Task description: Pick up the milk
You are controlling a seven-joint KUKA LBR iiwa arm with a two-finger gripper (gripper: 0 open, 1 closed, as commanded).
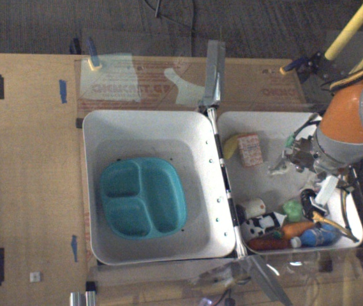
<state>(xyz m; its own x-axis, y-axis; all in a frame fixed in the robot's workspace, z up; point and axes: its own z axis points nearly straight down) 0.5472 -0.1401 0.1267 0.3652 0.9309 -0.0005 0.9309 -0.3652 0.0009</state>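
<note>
The milk (265, 222) is a small carton with black and white cow patches. It lies on its side near the front left of the right bin (277, 121), among other toy foods. My gripper (282, 162) hangs over the middle of that bin, behind the milk and a little to its right, well apart from it. The grey wrist and orange band (353, 112) reach in from the right. Nothing shows in the gripper.
Around the milk lie a small white cup (254, 206), a green piece (293, 209), an orange carrot (298, 228), a red piece (267, 243) and a blue bottle (319, 236). A yellow banana (230, 147) and pink box (251, 150) lie at the back. The left bin (104, 132) holds a teal tray (143, 197).
</note>
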